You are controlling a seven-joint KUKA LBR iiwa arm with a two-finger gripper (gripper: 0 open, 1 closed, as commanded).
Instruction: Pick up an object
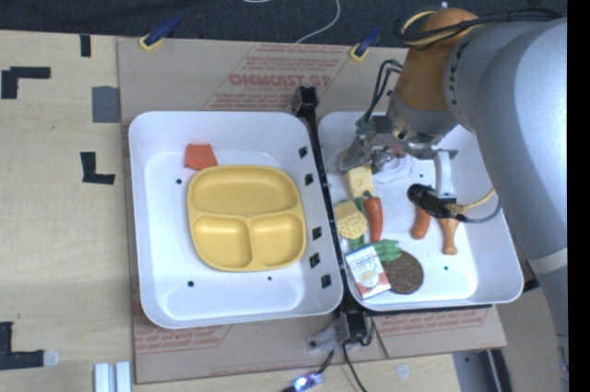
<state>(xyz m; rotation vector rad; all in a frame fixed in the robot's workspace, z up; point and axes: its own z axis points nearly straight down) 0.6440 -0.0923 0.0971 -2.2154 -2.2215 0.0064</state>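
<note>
Single arm (pixel 516 104) reaches in from the right, over the right bin (pixel 489 281). The gripper (pixel 355 158) sits low over that bin's upper left part, close to the wall shared with the left bin (pixel 157 196). Cannot tell from this angle whether the gripper is clenched or released; nothing is seen held in it. A pale yellow block (pixel 360 183) lies just below the gripper tip, against the right bin's left side; contact between the two cannot be judged. Below the block are a round yellow cracker (pixel 348 220) and, beside it, a red chili pepper (pixel 373 217). Further down lie a green leafy piece (pixel 385 247), a printed card (pixel 366 269) and a brown round patty (pixel 404 274), the last two touching. Two orange carrot-like pieces (pixel 421 225) lie toward the bin's middle. The left bin holds a yellow divided plate (pixel 247 217) and an orange block (pixel 200 156) near its upper left. Both bins rest on a cardboard sheet (pixel 267 81) on the desk (pixel 55 224).
</note>
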